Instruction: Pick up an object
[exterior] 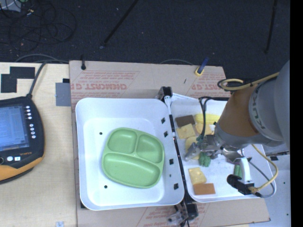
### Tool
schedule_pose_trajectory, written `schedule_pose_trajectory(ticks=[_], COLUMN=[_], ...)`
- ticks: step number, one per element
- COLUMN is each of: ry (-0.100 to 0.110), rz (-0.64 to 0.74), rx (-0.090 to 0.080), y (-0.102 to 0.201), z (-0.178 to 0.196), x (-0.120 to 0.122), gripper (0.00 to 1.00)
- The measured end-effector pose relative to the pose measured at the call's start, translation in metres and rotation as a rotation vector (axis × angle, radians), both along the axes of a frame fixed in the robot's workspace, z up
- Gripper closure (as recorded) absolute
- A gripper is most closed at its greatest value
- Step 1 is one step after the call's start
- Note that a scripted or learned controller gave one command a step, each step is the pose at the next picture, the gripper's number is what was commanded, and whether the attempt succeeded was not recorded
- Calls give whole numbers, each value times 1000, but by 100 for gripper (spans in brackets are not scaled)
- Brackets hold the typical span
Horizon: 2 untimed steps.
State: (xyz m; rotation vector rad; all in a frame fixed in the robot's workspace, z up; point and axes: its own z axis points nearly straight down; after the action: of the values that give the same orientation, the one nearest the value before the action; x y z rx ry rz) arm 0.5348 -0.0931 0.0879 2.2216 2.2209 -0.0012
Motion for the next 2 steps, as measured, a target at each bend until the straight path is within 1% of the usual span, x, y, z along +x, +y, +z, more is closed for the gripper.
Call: schedule_pose_trajectory(ticks=[1, 2], ry=[-2, 1], rz=[-1, 2], rx=[1, 2], y=[4, 2], z=[0, 0], x=[-28, 25], gripper=[0, 0])
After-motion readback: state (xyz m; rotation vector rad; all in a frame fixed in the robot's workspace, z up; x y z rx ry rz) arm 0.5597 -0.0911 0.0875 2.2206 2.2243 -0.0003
